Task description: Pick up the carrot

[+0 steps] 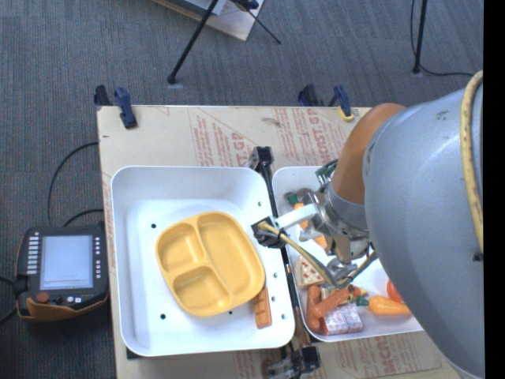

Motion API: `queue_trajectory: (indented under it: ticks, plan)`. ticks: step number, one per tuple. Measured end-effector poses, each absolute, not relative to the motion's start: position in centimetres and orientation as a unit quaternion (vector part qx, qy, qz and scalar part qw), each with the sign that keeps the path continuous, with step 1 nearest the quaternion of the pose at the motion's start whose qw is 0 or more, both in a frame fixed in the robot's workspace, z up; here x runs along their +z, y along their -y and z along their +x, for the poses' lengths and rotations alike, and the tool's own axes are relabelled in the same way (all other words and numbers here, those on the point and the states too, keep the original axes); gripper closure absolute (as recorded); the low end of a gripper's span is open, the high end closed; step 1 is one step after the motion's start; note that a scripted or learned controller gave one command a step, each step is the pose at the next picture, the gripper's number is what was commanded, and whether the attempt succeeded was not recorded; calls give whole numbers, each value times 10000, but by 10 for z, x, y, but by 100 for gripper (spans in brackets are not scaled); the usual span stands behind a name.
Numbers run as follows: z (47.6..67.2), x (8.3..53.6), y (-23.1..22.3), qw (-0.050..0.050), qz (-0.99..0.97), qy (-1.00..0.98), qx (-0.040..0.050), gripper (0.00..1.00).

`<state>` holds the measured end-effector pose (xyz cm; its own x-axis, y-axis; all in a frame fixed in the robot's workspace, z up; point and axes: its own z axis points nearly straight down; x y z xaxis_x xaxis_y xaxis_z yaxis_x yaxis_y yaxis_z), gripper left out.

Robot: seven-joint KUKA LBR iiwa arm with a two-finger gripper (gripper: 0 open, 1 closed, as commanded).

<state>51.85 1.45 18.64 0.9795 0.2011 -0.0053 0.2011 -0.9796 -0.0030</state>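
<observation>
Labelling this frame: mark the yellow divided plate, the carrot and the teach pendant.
yellow divided plate (209, 263), camera view, central ridge between its compartments.
carrot (388, 306), camera view, middle of its orange body.
teach pendant (65, 262), camera view, centre of its screen.

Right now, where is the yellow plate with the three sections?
The yellow divided plate lies in the left white bin, near its middle, with a small brown strip just beside its lower right edge.

The big grey arm (426, 227) reaches over the right bin (316, 332). Its gripper (341, 273) hangs low, just above an orange carrot (331, 301). Another carrot (388, 306) lies near it. In the left bin (130, 290) sits a yellow plate (209, 263) with three parts.
</observation>
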Motion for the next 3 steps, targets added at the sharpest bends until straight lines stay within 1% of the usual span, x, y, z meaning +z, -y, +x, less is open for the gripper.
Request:
queue_trajectory:
  ticks: [1,2,3]
  plan:
    - [561,187,-12,11,-9950,1002,21,0]
    - [510,186,-11,13,-9894,1451,28,0]
    - [510,186,-11,14,-9894,1453,28,0]
